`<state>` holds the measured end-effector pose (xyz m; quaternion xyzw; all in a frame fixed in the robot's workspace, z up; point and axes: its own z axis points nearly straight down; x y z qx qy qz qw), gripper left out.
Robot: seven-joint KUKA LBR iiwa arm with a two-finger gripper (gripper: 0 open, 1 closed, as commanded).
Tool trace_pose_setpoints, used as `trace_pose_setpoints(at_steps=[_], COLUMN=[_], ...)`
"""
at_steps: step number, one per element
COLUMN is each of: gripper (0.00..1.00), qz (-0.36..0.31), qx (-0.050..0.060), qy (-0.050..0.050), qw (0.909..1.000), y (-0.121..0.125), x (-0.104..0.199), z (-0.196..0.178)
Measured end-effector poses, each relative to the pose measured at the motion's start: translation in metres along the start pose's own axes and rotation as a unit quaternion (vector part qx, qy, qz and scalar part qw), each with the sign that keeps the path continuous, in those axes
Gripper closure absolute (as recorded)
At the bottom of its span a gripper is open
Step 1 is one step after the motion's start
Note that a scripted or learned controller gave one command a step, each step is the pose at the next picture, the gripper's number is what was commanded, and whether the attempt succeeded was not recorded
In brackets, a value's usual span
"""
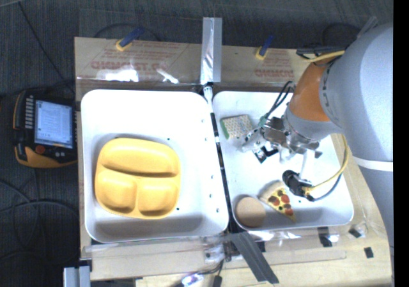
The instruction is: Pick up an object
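Note:
The right bin (332,215) holds a small green-and-white textured pad (236,126) near its back left. A brown rounded object (250,210) lies at the bin's front left, with a toy pizza slice (280,201) right beside it. My gripper (259,145) hangs low in the middle of this bin, just right of the green pad and behind the pizza slice. I see nothing held in it. The grey arm with its orange band (313,97) comes in from the right and covers the bin's right part.
A large yellow compartment tray (137,176) fills much of the left bin (108,103). A divider wall (217,158) separates the bins. A black plug on a yellow cable (293,181) hangs from the wrist. A handheld pendant (45,127) lies left of the bench.

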<state>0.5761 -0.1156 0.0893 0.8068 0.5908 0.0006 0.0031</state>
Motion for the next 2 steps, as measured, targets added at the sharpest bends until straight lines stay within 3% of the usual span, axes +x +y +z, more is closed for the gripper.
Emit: trace_pose_setpoints(at_steps=[1, 2], gripper=[1.0, 1.0], qz=[-0.002, 0.004], qx=[0.002, 0.006], qy=[-0.001, -0.002], qw=[1.0, 1.0], y=[0.0, 0.019], x=[0.0, 0.094], z=[-0.008, -0.125])
